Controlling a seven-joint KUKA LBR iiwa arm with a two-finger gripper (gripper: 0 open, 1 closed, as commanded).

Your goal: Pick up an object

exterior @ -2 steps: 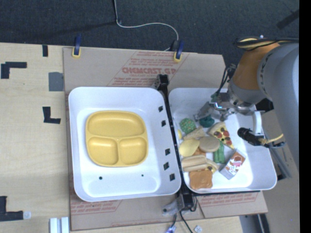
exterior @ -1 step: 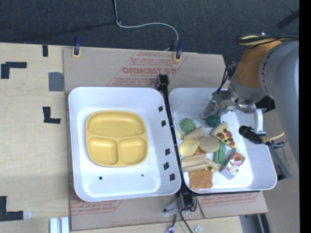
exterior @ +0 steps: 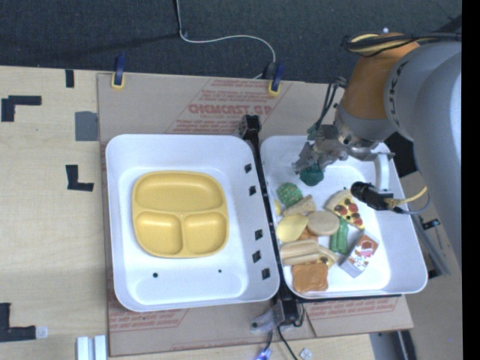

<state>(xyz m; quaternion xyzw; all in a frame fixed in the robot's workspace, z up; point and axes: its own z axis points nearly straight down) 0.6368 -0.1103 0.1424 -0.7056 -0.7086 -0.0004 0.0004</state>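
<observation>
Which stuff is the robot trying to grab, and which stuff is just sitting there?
For the job:
gripper
small dark green toy beneath it
pile of toy food

Just lying about:
yellow three-part plastic tray
left white bin
blue clamp

Two bins sit side by side on a cardboard sheet (exterior: 225, 107), the left bin (exterior: 120, 201) at nine o'clock and the right bin (exterior: 405, 276) at three o'clock. A sectioned tray (exterior: 180, 212) lies in the middle of the left bin. In the right bin a heap of toy foods (exterior: 322, 235) lies toward six o'clock, and the gripper (exterior: 313, 163) hangs over that bin's twelve o'clock end, just above a small round piece (exterior: 311, 175).
</observation>
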